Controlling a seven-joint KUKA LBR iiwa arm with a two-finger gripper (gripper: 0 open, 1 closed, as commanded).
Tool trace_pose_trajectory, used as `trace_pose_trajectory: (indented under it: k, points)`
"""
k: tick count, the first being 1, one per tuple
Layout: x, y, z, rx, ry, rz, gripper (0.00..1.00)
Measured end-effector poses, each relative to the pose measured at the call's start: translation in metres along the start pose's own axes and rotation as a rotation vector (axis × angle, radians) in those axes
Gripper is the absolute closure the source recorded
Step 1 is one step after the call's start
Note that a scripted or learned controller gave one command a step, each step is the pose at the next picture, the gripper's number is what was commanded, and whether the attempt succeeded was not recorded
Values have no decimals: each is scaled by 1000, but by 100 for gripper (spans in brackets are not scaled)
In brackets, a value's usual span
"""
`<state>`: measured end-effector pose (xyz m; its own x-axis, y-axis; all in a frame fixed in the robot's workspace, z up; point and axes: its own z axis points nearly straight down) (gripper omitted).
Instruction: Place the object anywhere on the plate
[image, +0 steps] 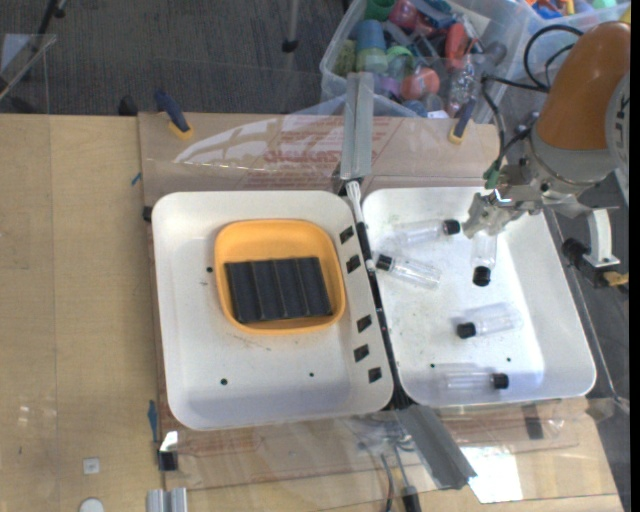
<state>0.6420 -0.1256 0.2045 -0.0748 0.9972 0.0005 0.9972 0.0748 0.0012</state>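
The gripper (484, 225) seems to pinch a clear tube (483, 256) that hangs below it. The yellow plate (279, 238) sits far to its left.

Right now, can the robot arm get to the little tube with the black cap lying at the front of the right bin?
Probably yes. The tube lies by itself on the open floor of the right bin, nothing on top of it, and the gripper hangs over that same bin.

No text, label, brand or number can be read. Faint red printing is seen on the clear plastic sheet (270, 145) lying behind the bins, but it is too blurred to be made out.
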Motion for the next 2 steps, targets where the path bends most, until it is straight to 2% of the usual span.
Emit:
trace_pose_trajectory:
  k: [1, 2]
  points:
    - [14, 26, 2, -2, -2, -112, 100]
    - [34, 28, -48, -3, -2, -311, 100]
